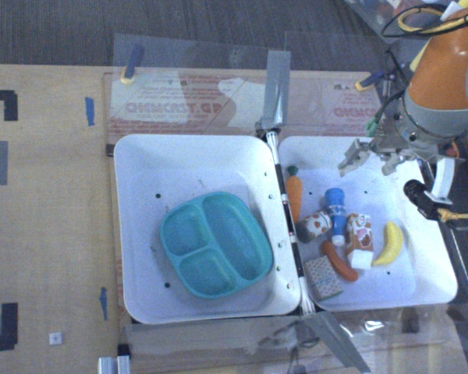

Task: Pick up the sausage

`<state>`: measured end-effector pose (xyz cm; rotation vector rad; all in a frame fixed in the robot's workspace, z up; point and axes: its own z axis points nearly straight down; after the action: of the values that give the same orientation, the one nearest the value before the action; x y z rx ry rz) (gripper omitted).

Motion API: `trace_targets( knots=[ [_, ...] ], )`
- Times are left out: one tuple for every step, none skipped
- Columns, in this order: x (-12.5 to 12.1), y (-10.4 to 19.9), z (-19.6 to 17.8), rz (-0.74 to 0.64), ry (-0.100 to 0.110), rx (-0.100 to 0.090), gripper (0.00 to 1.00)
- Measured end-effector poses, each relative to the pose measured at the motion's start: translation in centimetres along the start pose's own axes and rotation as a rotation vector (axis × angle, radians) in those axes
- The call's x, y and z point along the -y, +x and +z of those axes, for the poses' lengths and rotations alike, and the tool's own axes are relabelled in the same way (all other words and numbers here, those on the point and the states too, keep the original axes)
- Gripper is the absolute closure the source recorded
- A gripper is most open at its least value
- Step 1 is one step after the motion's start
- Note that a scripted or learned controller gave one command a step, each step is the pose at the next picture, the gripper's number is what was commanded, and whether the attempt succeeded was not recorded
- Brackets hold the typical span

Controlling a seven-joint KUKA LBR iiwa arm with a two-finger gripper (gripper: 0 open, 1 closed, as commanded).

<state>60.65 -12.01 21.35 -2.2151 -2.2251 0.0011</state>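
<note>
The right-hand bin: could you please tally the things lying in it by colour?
Orange or red: 2, the carrot and the sausage
Yellow: 1, the banana
Blue and white: 1, the bottle
Mixed or patterned: 3, brown-and-white toy, carton, checked piece
Total: 7

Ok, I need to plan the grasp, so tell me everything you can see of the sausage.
The sausage is a small, smooth toy-like piece, orange-red and rounded at both ends. It lies flat on the floor of the right bin, slanting from upper left to lower right. A checkered grey pad sits against its lower left side, and a small carton lies close on its right. The tool is up above it, well apart.
</note>
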Motion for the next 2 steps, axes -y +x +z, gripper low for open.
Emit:
trace_targets(
  knots=[
    [4.8, 0.7, 10.3, -0.082, -0.002, 0.001, 0.0],
    [9.1, -6.5, 4.0, 0.206, -0.004, 0.002, 0.0]
  ],
)
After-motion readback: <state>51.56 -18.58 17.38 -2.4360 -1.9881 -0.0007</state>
